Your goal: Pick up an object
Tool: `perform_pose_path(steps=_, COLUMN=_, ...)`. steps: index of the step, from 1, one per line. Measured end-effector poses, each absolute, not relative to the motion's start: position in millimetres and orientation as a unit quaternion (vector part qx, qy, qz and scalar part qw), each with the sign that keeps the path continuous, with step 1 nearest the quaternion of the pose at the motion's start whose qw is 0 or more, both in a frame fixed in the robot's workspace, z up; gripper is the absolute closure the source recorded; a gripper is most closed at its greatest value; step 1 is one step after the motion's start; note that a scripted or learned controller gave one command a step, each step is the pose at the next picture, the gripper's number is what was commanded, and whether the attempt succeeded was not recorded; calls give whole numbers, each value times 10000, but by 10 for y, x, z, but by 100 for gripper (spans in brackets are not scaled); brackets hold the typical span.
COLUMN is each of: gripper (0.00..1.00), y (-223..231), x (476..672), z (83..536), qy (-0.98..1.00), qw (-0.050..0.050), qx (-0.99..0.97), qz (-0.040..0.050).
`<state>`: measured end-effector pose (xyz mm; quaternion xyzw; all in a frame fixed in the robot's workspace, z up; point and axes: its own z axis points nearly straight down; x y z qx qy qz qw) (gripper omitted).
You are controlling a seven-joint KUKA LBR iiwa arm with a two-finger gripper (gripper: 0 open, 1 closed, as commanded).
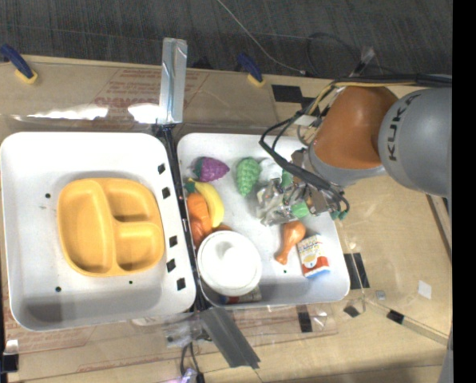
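The right bin (222, 146) holds several toy foods: purple grapes (212, 167), a green bumpy vegetable (247, 175), a yellow banana (212, 201), an orange carrot (196, 212), a white bowl (229, 262), an orange drumstick (289, 238) and a small white and red carton (311, 257). My gripper (279, 200) hangs low over the bin's right middle, just above the drumstick and right of the green vegetable. A small green object (300, 210) lies by the fingertips. The wrist and cables hide much of the gripper.
The left bin (22, 166) holds a yellow divided tray (110, 223). A metal divider post (173, 78) stands at the back between the bins. Blue clamps (18, 62) sit on the bench's back edge. Cables run behind the arm.
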<state>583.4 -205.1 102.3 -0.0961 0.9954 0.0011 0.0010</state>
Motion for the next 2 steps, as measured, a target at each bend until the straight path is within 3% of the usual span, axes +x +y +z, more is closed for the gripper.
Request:
perform_pose_path(steps=1, gripper=100, y=-1804, x=6044, z=2180, qy=9998, qw=31, qx=-218, qz=-7)
perform_pose_path(steps=2, gripper=100, y=-1472, x=6502, z=2704, qy=9978, qw=2, qx=664, qz=0)
